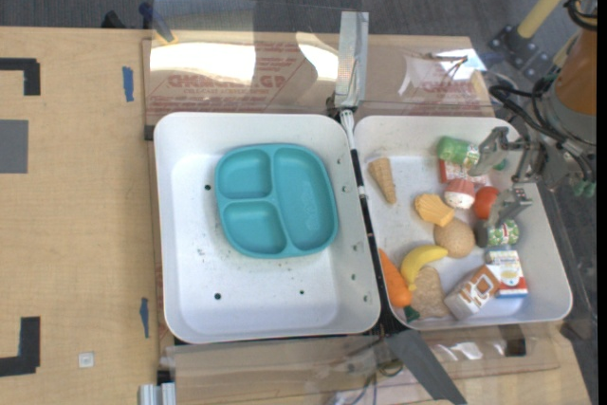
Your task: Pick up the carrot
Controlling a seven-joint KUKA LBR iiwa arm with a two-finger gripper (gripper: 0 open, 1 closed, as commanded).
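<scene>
Carrot (pixel 395 278) lies at the right bin's (pixel 560 285) lower-left edge beside a banana (pixel 421 260), while the gripper (pixel 505 168) (fingers spread, grasping nothing) hovers well apart at the bin's upper right.

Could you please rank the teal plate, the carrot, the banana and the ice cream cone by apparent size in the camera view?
1. teal plate, by far the largest
2. carrot
3. banana and ice cream cone: they look alike, so unranked

Glossy white plastic bins (pixel 180 204), matt teal plastic plate (pixel 277 200).
</scene>
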